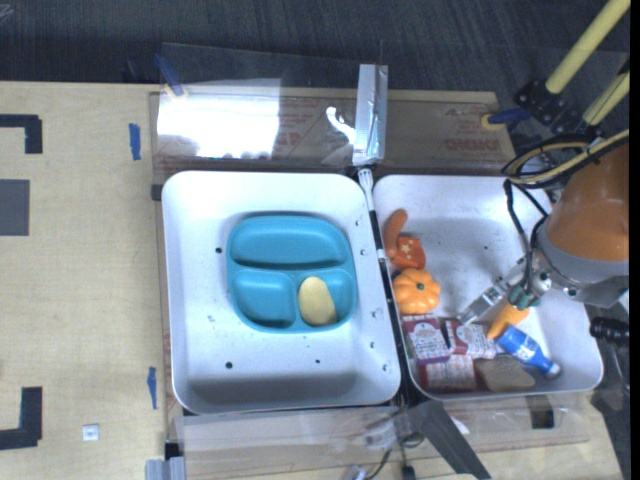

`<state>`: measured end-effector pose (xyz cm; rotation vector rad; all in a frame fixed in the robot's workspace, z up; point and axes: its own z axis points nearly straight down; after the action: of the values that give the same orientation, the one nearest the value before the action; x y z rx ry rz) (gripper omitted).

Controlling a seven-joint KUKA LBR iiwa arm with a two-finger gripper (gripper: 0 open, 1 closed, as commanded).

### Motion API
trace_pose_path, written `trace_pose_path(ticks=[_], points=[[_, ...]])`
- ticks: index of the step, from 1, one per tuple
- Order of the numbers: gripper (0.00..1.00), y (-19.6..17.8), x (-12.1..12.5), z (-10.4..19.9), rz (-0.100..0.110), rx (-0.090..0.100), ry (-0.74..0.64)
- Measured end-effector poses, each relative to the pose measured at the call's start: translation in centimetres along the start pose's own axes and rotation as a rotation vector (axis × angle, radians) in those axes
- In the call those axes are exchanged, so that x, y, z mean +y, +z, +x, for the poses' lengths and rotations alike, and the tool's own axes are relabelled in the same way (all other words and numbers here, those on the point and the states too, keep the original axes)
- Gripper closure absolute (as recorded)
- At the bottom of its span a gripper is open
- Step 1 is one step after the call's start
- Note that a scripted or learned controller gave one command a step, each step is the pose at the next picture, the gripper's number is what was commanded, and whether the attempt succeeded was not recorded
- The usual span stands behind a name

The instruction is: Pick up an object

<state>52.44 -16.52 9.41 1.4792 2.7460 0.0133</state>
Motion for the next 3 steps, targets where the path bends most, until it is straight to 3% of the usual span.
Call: trace_pose_path(ticks=[1, 2, 3], points=[[0.00, 0.8, 6.9, -2.2, 0.015, 0.011, 0.151], [0.00, 0.9, 11.3, -0.2, 0.014, 0.008, 0.322], [0.00, -9.4, 13.3, 0.3, 0.010, 0.006, 0.374]])
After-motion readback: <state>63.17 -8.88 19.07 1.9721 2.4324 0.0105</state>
